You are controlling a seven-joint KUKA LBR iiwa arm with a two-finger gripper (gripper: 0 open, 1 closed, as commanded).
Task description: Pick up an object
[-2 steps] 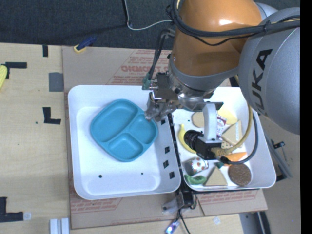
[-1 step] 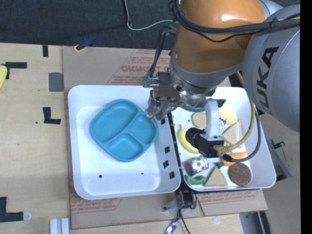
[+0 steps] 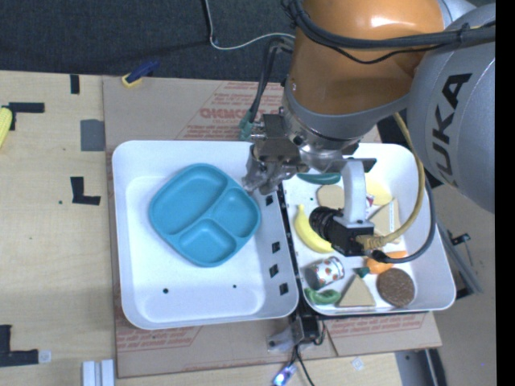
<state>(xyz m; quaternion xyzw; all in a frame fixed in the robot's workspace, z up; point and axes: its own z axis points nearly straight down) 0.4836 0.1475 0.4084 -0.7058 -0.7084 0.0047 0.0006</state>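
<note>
Hovering over the wall between the two bins, tool (image 3: 265, 171) is just beside right edge of blue divided plate (image 3: 205, 214), which lies flat in left bin (image 3: 145, 296). Can't tell if tool is spread or pressed together; nothing visibly held. Banana (image 3: 307, 230), brown disc (image 3: 396, 286) + other small bits lie in right bin (image 3: 430, 268). Judged: no pick done yet, target prob. plate; grasp and lift both left.

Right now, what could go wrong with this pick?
1. The hand hangs over the wall between the bins, beside the blue plate; going down it may strike the wall or the plate's rim.
2. The right bin is crowded: the banana lies close among other small things, so a grasp there could catch or shove a neighbour.
</note>
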